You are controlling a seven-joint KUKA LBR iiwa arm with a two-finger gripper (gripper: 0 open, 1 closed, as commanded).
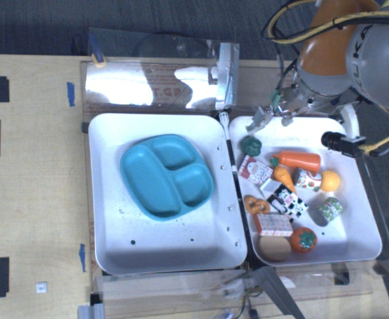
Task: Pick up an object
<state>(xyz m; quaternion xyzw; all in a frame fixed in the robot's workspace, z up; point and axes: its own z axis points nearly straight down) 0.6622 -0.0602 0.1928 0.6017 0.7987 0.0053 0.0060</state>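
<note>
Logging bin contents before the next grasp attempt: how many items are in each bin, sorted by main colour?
Blue: 1, the divided tray in the left bin.
Orange or red: 5, all in the right bin.
Green: 2, right bin.
White, black or tan: 4, right bin; the pile overlaps, so this is approximate.
Total: 12.

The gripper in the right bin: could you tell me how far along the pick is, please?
Nothing looks picked yet. The gripper sits at the far edge of the right bin, just above the dark green piece, with nothing visibly held. The toy carrot, tomato and other items lie in the bin; the blue tray sits in the left one. Closing on an object and lifting remain.
</note>
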